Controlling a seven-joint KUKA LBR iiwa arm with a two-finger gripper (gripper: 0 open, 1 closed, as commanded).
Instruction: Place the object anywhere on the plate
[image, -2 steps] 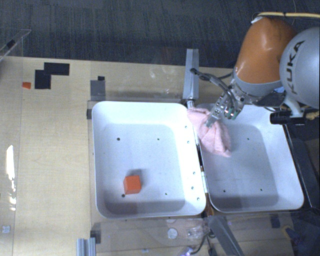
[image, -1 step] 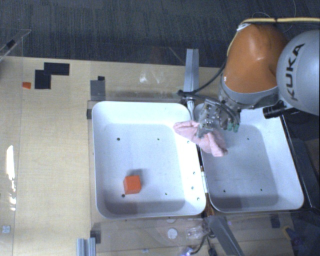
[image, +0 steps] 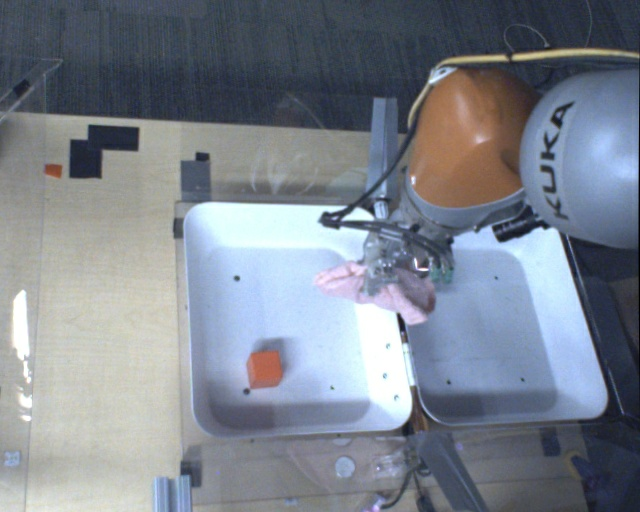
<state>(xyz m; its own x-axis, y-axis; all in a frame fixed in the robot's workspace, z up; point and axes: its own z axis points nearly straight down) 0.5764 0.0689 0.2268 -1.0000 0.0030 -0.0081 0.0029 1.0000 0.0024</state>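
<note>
1. Camera view, far left: bench (image: 100, 300) of light wood, black L-shaped mark (image: 98, 147) near its back-left corner, small orange tag (image: 53, 171) just left of the mark.
2. Left bin (image: 215, 250), white and shallow: orange block (image: 265, 369) sits near its front edge, left of centre, well apart from the gripper.
3. Pink cloth (image: 350, 282) hangs crumpled at the left bin's right edge, spilling over the seam between the bins; long axis runs roughly left to right, sagging down toward the right end.
4. Gripper (image: 385, 270) is directly on top of the cloth, fingers pointing down into it; cloth bunches around the fingertips, so it looks pinched on the cloth.
5. Arm comes in from the right, wrist tipped down over the seam, orange band (image: 468, 135) above the wrist, grey link (image: 590, 160) behind it.
6. Black cable (image: 350, 215) loops from the wrist toward the left bin's back edge.
7. Right bin (image: 520, 370), white, touches the left bin along the seam.
8. Writing: "KUKA" in black on the grey link, reading vertically.
</note>
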